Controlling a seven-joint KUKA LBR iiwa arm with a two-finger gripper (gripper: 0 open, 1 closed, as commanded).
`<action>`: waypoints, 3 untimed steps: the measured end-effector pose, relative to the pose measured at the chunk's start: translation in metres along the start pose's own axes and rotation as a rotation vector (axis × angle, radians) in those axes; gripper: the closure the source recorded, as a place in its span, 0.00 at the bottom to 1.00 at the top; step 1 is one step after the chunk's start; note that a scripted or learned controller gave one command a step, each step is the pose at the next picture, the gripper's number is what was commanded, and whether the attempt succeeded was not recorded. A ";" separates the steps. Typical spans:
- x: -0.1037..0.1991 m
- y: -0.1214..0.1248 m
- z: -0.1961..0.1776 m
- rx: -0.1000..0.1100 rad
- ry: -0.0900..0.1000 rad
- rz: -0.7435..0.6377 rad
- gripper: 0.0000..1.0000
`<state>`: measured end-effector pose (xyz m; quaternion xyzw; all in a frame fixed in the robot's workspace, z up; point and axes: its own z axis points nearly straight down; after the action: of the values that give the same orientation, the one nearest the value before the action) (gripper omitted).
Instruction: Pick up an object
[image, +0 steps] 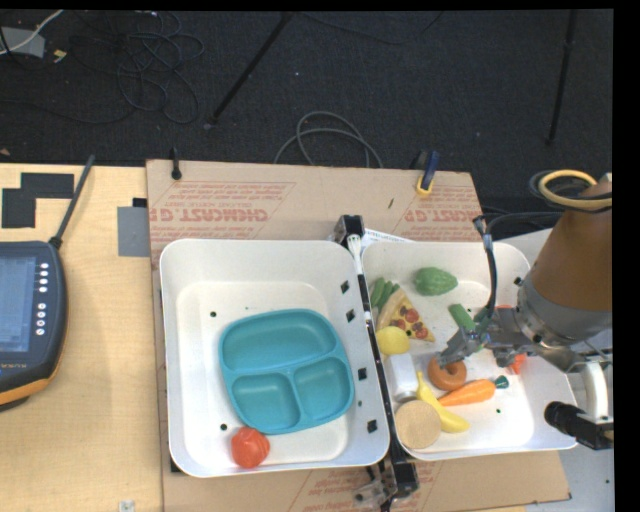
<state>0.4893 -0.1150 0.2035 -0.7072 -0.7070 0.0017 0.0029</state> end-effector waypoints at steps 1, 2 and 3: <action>-0.010 -0.006 0.094 -0.020 -0.003 -0.004 0.00; -0.024 0.058 0.117 -0.006 -0.002 -0.002 0.00; -0.024 0.055 0.108 0.001 0.001 0.004 1.00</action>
<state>0.5432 -0.1391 0.0951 -0.7086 -0.7056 0.0016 0.0036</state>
